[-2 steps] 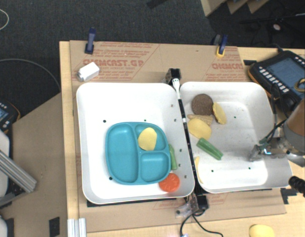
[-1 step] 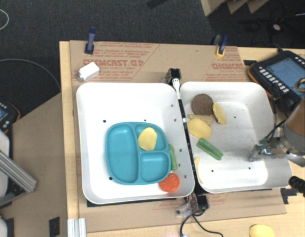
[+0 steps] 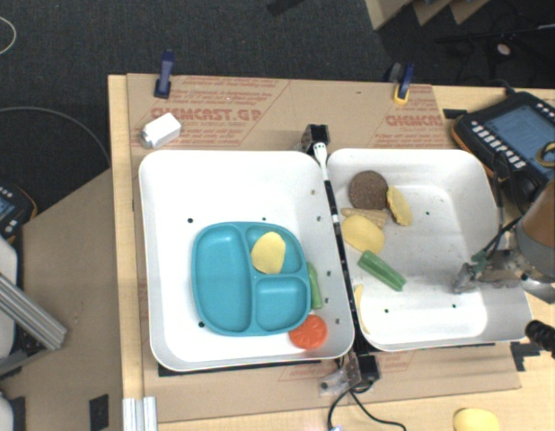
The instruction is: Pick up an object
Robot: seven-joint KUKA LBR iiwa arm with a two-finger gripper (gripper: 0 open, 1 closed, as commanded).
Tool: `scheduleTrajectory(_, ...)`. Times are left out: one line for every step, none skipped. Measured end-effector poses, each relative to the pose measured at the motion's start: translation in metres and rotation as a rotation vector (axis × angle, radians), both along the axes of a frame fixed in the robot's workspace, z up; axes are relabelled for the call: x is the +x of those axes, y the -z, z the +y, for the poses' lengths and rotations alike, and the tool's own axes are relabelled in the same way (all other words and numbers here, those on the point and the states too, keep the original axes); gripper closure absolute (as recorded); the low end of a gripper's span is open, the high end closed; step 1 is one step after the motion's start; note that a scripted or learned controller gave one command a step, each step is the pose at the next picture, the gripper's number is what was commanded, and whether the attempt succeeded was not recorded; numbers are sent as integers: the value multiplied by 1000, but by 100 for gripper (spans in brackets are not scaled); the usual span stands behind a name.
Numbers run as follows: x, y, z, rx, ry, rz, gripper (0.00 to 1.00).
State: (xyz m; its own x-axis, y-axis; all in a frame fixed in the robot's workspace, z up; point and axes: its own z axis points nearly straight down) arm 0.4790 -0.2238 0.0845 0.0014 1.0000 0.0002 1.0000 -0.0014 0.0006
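My gripper (image 3: 466,278) hangs low over the right side of the right bin (image 3: 439,326), with the grey arm (image 3: 540,241) reaching in from the right. Nothing shows between its tips. In that bin's left half lie a brown round piece (image 3: 368,189), a small yellow piece (image 3: 400,206) beside it, a larger yellow piece (image 3: 362,234) and a green stick (image 3: 381,270). The green stick is the nearest, about a hand's width left of the gripper.
The left bin (image 3: 170,196) holds a blue divided plate (image 3: 224,281) with a yellow piece (image 3: 268,252) in its upper right compartment. A red-orange piece (image 3: 308,332) and a thin green piece (image 3: 314,287) lie by the plate's right edge. A black pendant (image 3: 511,137) sits at the back right.
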Motion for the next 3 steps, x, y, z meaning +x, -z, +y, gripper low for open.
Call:
scheduleTrajectory(0,0,0,0,0,0,100)
scheduleTrajectory(0,0,0,0,0,0,100)
scheduleTrajectory(0,0,0,0,0,0,100)
